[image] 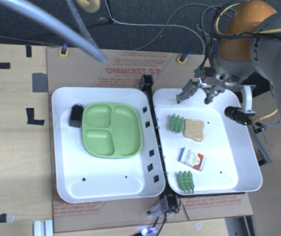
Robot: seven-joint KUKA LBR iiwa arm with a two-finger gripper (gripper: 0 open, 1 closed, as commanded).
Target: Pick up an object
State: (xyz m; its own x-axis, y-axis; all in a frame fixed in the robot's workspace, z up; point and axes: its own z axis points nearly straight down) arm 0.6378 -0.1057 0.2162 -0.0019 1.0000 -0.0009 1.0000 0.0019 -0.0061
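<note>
The right bin (238, 173) has four small things in it. A green bumpy block (176, 124) lies near the middle, and a tan toast piece (194, 130) lies just beside it, touching or nearly so. Lower down is a little white box (192, 159) with red and blue on it. It is tilted, with its long side going from upper left to lower right. Near the front wall is a second green block (185, 180), with its long side going up and down the picture.

The pincer (197, 96) hangs over the back of this bin, above the bare white floor. Its two fingers are spread apart and nothing is between them. The toast and the first green block are the closest things to it.

This looks like the reaching step, with nothing picked yet. Next it should go forward over one thing, go down, and close on its short side.

The left bin (62, 132) has a green plate (112, 130) with three parts and a black block (76, 115) touching its left edge
</note>
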